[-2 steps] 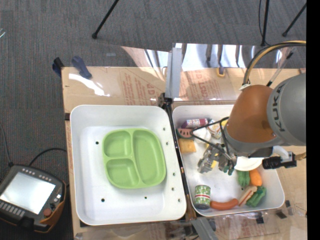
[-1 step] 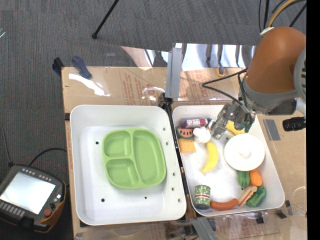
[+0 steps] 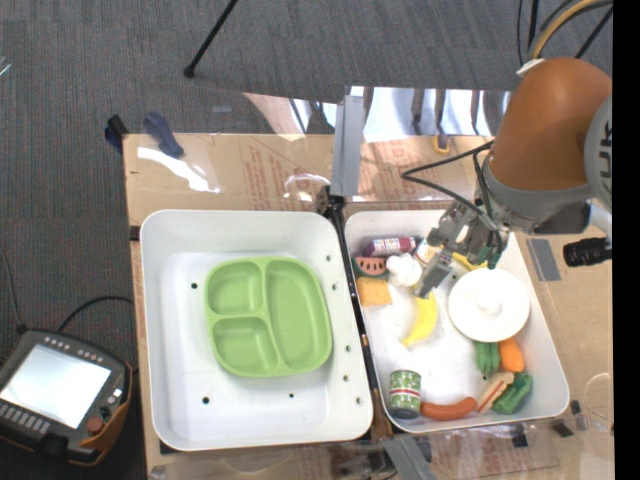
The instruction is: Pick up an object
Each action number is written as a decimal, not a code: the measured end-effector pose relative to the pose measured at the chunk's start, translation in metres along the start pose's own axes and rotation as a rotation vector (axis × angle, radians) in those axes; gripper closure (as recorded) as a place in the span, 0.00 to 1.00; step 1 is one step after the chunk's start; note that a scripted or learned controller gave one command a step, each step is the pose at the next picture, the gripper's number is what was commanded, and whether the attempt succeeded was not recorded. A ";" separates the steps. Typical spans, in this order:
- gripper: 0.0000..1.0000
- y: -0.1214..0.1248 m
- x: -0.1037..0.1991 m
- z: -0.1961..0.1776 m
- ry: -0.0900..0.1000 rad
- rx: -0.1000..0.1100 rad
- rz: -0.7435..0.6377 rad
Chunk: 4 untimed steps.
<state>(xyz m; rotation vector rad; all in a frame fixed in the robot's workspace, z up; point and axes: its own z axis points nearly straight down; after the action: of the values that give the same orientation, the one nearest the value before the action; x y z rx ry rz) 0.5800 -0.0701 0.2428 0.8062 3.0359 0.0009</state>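
My gripper (image 3: 447, 266) hangs over the upper middle of the right bin (image 3: 556, 368), open, with nothing between its fingers. It sits just above the top end of a yellow banana (image 3: 422, 323) and beside a small white ball-like object (image 3: 403, 268). A round white dish (image 3: 489, 306) lies right below and to the right of it. Also in this bin are a dark bottle (image 3: 390, 244), a watermelon slice (image 3: 370, 265), an orange square piece (image 3: 374, 292), a green can (image 3: 404, 392), a sausage (image 3: 448, 408), a carrot (image 3: 511, 355) and green vegetables (image 3: 513, 393).
The left bin (image 3: 170, 268) holds a green divided plate (image 3: 267, 315). A metal divider post (image 3: 346, 143) rises between the bins at the back. A teach pendant (image 3: 60, 393) lies on the floor at lower left.
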 end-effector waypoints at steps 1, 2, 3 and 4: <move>0.00 -0.020 0.001 0.129 0.014 0.007 0.062; 0.00 -0.042 0.037 0.158 0.006 0.002 0.046; 0.00 0.001 -0.019 0.156 0.002 0.001 0.122; 0.00 -0.047 0.000 0.156 0.003 0.001 0.259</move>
<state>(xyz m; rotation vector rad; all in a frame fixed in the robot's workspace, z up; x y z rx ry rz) 0.5569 -0.1103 0.0870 1.1925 2.9092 0.0002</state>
